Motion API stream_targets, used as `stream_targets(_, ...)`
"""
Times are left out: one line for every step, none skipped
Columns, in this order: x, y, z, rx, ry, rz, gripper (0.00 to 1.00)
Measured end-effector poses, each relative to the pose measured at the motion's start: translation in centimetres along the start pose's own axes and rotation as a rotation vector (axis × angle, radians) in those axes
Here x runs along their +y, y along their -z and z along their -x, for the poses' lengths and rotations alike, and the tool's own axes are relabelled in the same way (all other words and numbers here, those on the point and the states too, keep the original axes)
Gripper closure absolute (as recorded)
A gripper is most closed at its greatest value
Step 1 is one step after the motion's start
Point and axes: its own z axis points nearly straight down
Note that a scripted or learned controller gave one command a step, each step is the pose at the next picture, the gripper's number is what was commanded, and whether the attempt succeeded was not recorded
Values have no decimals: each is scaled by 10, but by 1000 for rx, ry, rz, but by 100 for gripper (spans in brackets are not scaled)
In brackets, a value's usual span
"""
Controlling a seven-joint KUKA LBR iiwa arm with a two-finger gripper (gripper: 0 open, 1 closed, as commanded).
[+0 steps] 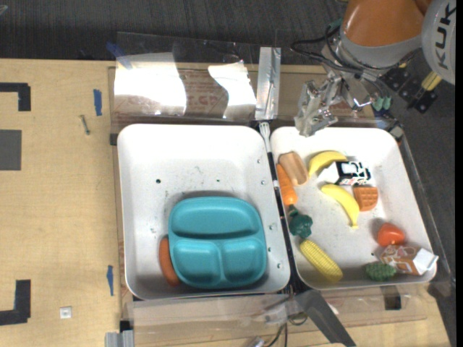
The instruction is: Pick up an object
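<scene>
The hand (pixel 312 118), fingers parted and empty, hangs above the hot dog (pixel 293 167) lying lengthwise up-down.

The arm (pixel 383 13) is a thick rounded body with a broad orange band and pale grey casing below it. A white shell at the right bears part of a dark letter K. Black cables loop around the wrist, beside dark blocks with a small yellow tag. The gripper (pixel 316 114) is bare silvery metal, thin and angular; its finer parts are blurred, perhaps brackets.
</scene>
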Motion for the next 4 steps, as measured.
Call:
stream_targets(0, 14, 2, -12, -1, -3, 100)
stream_targets(14, 25, 6, -9, 105, -4, 100)
stream_targets(-5, -2, -2, 0, 240, 0, 100)
stream_targets(-4, 20, 0, -9, 264, -5, 100)
